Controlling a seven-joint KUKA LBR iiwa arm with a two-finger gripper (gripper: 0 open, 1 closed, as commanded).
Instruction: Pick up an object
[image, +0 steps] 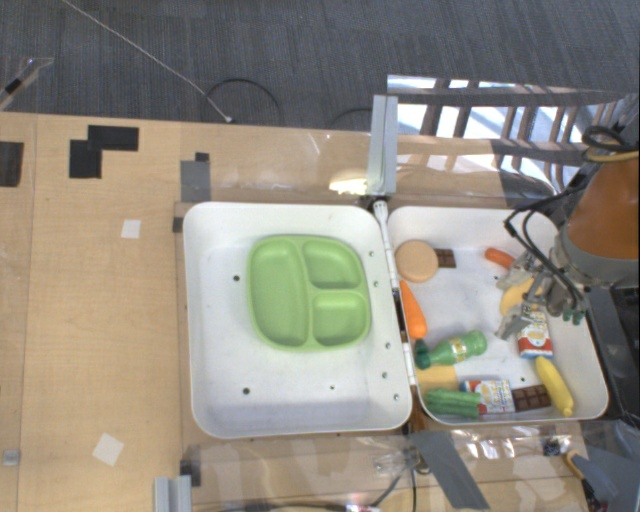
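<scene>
The gripper (530, 300) hangs low over the right bin (470, 290), toward its three o'clock side; from where I stand I cannot tell whether anything is caught there. Just beneath it, at about five o'clock, lies a small carton (536, 342) with a red and white label, its writing too small to read. A banana (555, 385) lies beyond, at five o'clock again. Toward nine o'clock sit a green bottle (452, 350) and a carrot (413, 312). The green divided plate (306, 291) fills the left bin (215, 400). My guess: nothing is lifted yet; the pick itself remains.
</scene>
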